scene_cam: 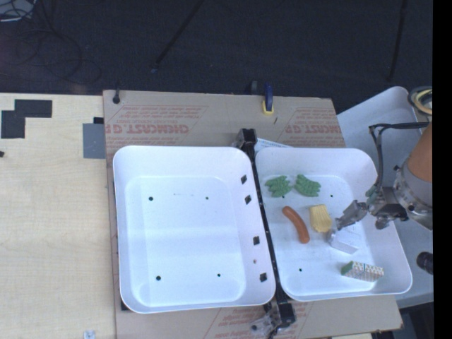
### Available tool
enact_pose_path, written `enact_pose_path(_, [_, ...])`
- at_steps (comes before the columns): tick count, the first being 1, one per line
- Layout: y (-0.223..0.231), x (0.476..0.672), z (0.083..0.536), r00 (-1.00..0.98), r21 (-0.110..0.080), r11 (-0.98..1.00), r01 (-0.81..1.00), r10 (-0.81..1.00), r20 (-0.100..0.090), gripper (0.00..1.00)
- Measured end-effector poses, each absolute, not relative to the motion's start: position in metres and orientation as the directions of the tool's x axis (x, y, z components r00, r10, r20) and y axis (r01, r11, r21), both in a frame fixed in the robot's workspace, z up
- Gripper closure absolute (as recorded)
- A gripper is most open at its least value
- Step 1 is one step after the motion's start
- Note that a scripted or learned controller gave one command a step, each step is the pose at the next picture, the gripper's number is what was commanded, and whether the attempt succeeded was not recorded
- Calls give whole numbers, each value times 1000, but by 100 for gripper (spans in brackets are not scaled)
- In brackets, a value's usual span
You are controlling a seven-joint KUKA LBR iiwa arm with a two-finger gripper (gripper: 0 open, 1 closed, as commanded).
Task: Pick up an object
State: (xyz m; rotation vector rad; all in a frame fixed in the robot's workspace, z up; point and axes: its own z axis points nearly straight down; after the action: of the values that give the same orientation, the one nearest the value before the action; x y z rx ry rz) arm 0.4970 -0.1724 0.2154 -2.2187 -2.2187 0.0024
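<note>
Right now the end effector (pixel 344 226) is reaching in over the right bin (pixel 385 171) from that bin's right edge, with the grey wrist behind it and the orange band showing at the frame's right side. Whether it is released or clenched I cannot tell; nothing is visibly sitting between its tips. It is hovering just beside a yellow block (pixel 320 218), which is lying near the middle of the right bin. A small pale, clear-looking piece (pixel 345 244) is lying directly below the tip, toward the bin's near edge. An orange sausage-shaped toy (pixel 296 224) is lying at a slant just left of the yellow block, apart from it. Two green leafy pieces (pixel 292 186) are sitting side by side toward the bin's far edge. A green and white patterned object (pixel 364 270) is resting near the bin's near right corner. The left bin (pixel 127 224) is sitting beside it on the counter (pixel 56 217).
</note>
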Motion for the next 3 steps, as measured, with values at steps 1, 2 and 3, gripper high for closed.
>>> enact_pose_path(1, [-215, 545, 255, -2, 5, 2, 1000, 1000, -4, 0])
enact_pose_path(2, [-213, 542, 253, 0, -1, 0, 1000, 1000, 0, 0])
enact_pose_path(3, [-127, 551, 202, -7, -8, 8, 1000, 1000, 6, 0])
